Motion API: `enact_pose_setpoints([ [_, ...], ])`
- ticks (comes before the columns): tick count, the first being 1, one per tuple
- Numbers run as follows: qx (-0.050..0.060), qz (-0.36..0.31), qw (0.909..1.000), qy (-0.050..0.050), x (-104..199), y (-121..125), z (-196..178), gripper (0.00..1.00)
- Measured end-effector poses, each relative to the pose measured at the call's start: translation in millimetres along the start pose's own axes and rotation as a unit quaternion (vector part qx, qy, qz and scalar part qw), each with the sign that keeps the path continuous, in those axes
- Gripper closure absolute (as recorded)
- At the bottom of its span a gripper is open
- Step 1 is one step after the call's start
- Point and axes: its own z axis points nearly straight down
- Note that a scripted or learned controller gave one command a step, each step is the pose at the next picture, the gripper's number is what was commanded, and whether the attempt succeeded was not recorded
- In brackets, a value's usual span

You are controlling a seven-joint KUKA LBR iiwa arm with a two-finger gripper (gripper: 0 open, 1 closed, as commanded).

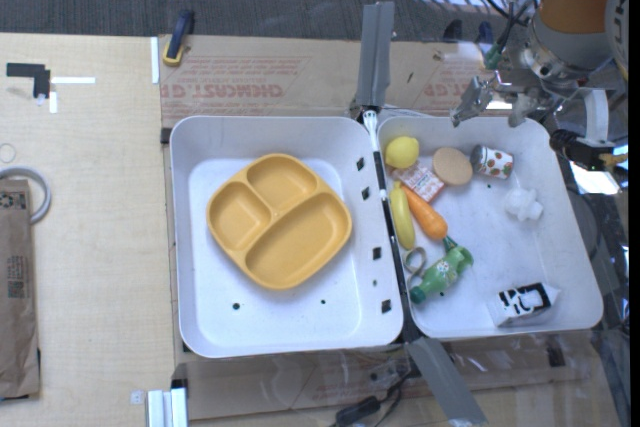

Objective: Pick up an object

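Note:
The right bin (pixel 568 245) holds several objects. A yellow lemon (pixel 402 152), a tan round piece (pixel 452 166) and a small printed cup (pixel 492 161) lie near its back wall. A banana (pixel 402 216), a carrot (pixel 428 214) and a green bottle (pixel 440 274) lie along its left side. A white crumpled item (pixel 522 205) and a black-and-white box (pixel 524 300) sit on the right. My gripper (pixel 495 107) hangs over the bin's back edge, above and behind the cup, open, with nothing between its fingers.
The left bin (pixel 200 305) holds a yellow divided plate (pixel 280 220). A red-and-white packet (pixel 422 183) lies under the lemon. A grey divider post (pixel 376 55) stands behind the bins. Cardboard (pixel 260 80) lies behind the left bin.

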Motion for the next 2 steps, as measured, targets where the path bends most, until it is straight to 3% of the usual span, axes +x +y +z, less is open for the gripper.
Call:
enact_pose_setpoints([
  [2, -0.004, 0.019, 0.9998, 0.001, -89.8, 8.3, 146.3, 0.0],
])
